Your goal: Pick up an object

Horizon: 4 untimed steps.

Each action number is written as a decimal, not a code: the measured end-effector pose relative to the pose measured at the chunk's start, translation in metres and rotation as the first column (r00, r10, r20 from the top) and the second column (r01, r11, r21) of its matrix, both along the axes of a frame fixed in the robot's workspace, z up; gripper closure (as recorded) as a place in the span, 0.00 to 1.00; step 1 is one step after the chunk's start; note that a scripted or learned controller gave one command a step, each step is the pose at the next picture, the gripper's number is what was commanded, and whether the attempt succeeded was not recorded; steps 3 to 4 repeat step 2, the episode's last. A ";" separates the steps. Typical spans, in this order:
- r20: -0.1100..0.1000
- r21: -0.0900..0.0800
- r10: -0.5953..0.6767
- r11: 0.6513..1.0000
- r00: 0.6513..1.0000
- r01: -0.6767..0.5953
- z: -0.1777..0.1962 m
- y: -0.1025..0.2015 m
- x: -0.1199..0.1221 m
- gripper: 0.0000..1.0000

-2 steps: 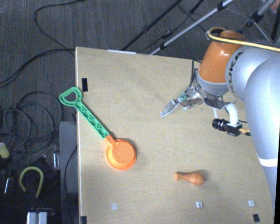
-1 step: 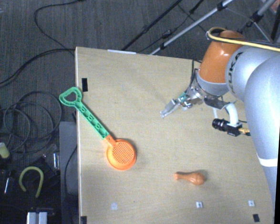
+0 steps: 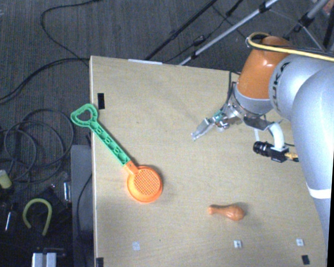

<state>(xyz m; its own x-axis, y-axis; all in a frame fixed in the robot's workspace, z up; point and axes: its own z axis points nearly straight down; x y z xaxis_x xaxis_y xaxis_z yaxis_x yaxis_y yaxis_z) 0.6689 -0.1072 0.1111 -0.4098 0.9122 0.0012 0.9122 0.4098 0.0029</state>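
Note:
A toy strainer lies at the left of the tan board [image 3: 175, 96], with an orange mesh head [image 3: 144, 184] and a green handle [image 3: 105, 137] that reaches past the board's left edge. A small orange drumstick-shaped piece [image 3: 228, 211] lies toward the lower right. My gripper [image 3: 200, 131] hangs over the bare middle of the board, pointing down-left. It is well apart from both objects, with the drumstick piece below it and the strainer to its lower left. Nothing is seen in its grasp. The grey arm with its orange band [image 3: 259, 74] comes in from the right.
Small black and white markers [image 3: 237, 243] dot the board's lower part and left edge. Cables [image 3: 18, 142] and a green U-shaped item [image 3: 37, 212] lie on the carpet to the left. Tripod legs [image 3: 231, 26] cross the floor beyond the board's far edge.

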 end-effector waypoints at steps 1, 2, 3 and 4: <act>0.000 0.000 0.000 1.000 1.000 0.000 0.000 0.000 0.000 0.00; 0.000 0.000 0.000 1.000 1.000 0.000 0.000 0.000 0.000 0.00; 0.000 0.000 0.000 1.000 1.000 0.000 0.000 0.000 0.000 0.00; 0.000 0.000 0.000 1.000 1.000 0.000 0.000 0.000 0.000 0.00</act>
